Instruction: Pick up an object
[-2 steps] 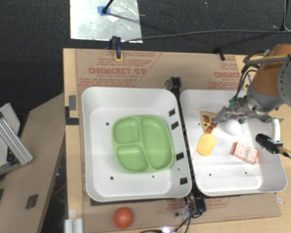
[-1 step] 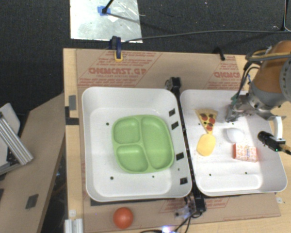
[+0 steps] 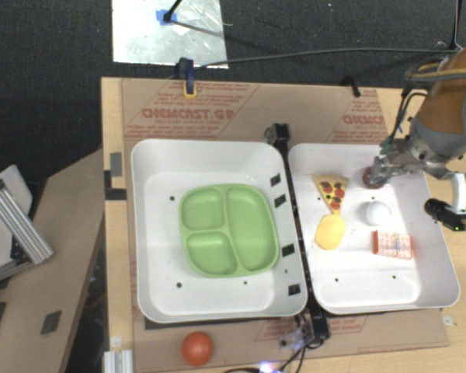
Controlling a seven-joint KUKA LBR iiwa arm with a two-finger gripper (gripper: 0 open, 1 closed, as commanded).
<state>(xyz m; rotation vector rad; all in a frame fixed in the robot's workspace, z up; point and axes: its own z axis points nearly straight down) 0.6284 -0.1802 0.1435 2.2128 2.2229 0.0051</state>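
We take the white ball (image 3: 377,211) as the likeliest target; it lies in the right bin (image 3: 431,286), between the pizza slice (image 3: 332,190), the lemon (image 3: 330,231) and the red packet (image 3: 392,244). Our pincer (image 3: 375,174) hangs low over the bin's far side, just beyond the ball, and we cannot tell how it is set. We judge this the approach step: next we must shift over one object and descend. The green tray (image 3: 228,230) fills the left bin (image 3: 151,286).
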